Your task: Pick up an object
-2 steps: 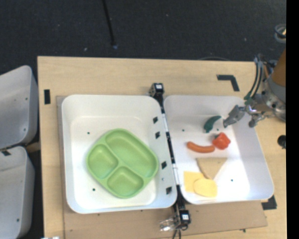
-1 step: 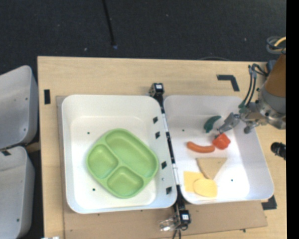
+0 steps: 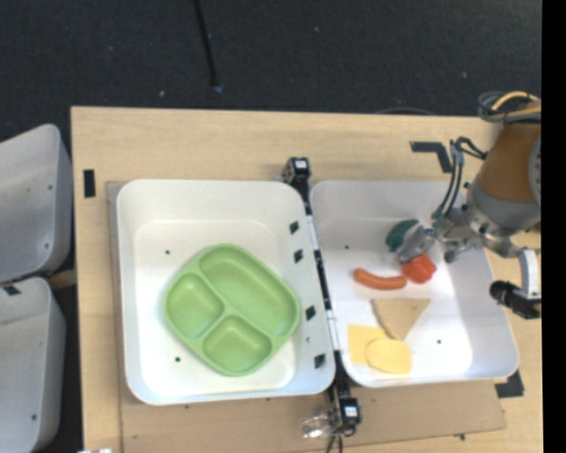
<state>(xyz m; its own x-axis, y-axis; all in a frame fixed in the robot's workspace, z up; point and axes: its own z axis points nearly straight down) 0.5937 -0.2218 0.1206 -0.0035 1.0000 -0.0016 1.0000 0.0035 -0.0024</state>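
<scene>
Nearest, yellow pieces (image 3: 379, 349) by right bin (image 3: 472, 352) front wall. Left bin (image 3: 141, 253): green divided plate (image 3: 231, 308). Right bin: orange sausage (image 3: 379, 278), tan wedge (image 3: 401, 314), red piece (image 3: 420, 270), teal piece (image 3: 401, 233). Gripper (image 3: 423, 246) above red piece; fingers' spread impossible to tell.

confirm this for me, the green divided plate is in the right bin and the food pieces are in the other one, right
Not quite. The green divided plate lies in the left bin, not the right one. The food pieces, such as the orange sausage and the yellow slice, lie in the right bin. The camera view shows this.
</scene>
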